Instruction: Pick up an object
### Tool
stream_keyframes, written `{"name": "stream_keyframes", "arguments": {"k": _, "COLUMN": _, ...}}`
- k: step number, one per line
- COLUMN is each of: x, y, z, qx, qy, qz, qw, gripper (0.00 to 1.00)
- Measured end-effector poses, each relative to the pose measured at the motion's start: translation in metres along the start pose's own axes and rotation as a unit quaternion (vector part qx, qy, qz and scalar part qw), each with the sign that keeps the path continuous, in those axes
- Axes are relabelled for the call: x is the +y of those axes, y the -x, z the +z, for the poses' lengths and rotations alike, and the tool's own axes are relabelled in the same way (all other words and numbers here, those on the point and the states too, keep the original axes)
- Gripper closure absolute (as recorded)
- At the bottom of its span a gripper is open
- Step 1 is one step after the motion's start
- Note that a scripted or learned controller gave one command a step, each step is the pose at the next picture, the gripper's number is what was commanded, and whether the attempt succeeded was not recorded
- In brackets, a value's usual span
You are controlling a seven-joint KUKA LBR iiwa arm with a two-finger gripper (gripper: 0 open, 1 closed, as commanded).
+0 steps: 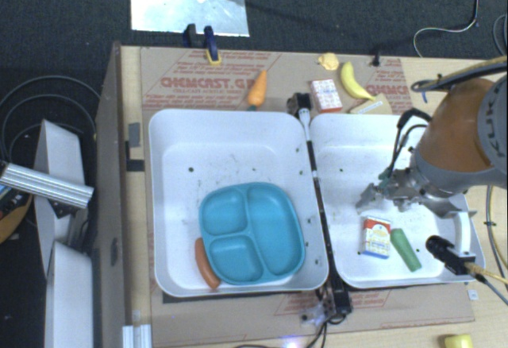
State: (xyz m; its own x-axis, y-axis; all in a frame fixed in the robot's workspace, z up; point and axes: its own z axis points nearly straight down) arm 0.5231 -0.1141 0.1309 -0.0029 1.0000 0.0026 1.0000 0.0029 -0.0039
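Note:
In the right bin [349, 149] lie a small white, red and yellow box [376, 237] and, touching its right side, a green cylinder [405, 249]. My gripper [379, 194] hangs low over the same bin, just above and slightly left of the box, with nothing visibly in it. The left bin [182, 140] holds a blue divided plate [252, 232] and an orange sausage [205, 263] along the plate's lower left edge.
Behind the bins on the cardboard lie a carrot [256, 88], a small printed box [325, 94], a banana [353, 83] and a small yellow item [328, 61]. A black divider rail [312, 168] runs between the bins. The arm's orange band [464, 128] looms over the right bin's far right.

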Motion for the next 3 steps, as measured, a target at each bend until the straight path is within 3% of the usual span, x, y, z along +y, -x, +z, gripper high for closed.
{"name": "stream_keyframes", "arguments": {"k": 1, "x": -0.023, "y": -0.016, "z": 0.044, "qx": -0.006, "qy": 0.010, "qz": 0.002, "qw": 0.9999, "gripper": 0.00}}
{"name": "stream_keyframes", "arguments": {"k": 2, "x": -0.020, "y": -0.016, "z": 0.030, "qx": -0.005, "qy": 0.013, "qz": 0.001, "qw": 0.9999, "gripper": 1.00}}
{"name": "stream_keyframes", "arguments": {"k": 3, "x": -0.037, "y": 0.046, "z": -0.045, "qx": -0.003, "qy": 0.005, "qz": 0.003, "qw": 1.0000, "gripper": 1.00}}
